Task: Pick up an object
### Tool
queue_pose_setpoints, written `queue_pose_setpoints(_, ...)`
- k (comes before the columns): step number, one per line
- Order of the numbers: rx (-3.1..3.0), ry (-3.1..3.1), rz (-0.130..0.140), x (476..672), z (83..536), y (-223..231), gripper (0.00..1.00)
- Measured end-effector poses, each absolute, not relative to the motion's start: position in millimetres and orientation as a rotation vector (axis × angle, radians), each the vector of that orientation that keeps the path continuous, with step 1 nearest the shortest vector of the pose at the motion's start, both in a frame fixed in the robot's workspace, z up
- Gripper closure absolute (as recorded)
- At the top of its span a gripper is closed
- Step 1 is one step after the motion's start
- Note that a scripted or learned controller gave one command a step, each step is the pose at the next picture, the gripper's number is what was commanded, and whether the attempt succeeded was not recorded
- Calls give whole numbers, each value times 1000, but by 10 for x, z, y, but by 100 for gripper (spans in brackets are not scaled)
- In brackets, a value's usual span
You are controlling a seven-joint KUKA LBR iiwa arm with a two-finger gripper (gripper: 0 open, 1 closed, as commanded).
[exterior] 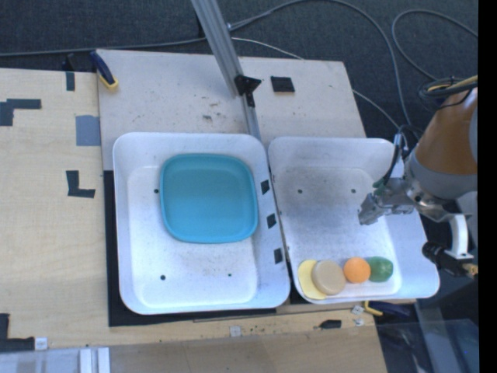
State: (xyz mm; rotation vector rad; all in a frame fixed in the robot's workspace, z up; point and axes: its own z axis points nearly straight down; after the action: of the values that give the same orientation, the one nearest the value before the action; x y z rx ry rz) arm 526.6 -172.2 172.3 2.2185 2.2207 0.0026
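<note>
Objects for picking, an orange ball (356,270), green piece (380,268) and tan disc (328,277), line the right bin's (326,177) near edge. Above them hovers the gripper (371,210), its state unclear. A wooden bench (46,208) bears both bins.

My grey metal gripper (371,210) hangs over scuffed, speckled white plastic bins (334,169), one holding a smooth matt turquoise plastic plate (208,197), on a dusty pale wooden bench (171,92) with a brushed metal rail (221,41).
</note>
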Motion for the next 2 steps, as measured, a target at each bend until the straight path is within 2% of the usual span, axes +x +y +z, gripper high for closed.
queue_pose_setpoints(1, 2220, 2221, 2, 5270, 2082, -1721, 100)
queue_pose_setpoints(2, 2217, 2227, 1, 5508, 2114, -1243, 100)
